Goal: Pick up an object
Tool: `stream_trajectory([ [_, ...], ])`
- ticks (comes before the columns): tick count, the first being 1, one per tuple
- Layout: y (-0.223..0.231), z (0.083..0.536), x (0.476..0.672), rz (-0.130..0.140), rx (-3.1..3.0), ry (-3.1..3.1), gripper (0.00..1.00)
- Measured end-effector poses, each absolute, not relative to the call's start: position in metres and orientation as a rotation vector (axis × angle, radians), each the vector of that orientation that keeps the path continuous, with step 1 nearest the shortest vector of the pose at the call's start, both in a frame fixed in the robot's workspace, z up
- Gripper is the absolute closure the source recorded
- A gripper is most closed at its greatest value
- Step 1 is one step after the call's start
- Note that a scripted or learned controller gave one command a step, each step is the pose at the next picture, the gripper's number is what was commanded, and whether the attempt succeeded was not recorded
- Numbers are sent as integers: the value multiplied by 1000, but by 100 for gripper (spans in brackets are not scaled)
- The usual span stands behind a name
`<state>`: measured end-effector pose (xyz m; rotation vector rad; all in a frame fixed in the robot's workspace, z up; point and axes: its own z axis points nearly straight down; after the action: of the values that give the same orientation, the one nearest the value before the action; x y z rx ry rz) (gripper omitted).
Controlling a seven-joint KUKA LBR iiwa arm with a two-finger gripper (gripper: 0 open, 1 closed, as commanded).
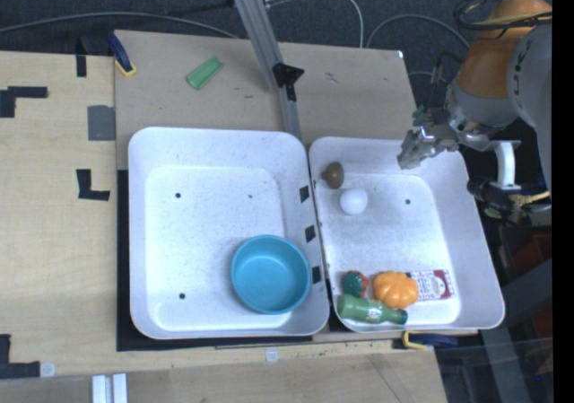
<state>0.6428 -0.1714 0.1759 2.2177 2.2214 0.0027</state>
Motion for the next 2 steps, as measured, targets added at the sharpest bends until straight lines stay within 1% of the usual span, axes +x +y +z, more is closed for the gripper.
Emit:
stream_trajectory([
  [1, -163, 233, 650, 5, 2215, 2221, 100],
  [2, -162, 282, 651, 4, 2216, 2220, 100],
])
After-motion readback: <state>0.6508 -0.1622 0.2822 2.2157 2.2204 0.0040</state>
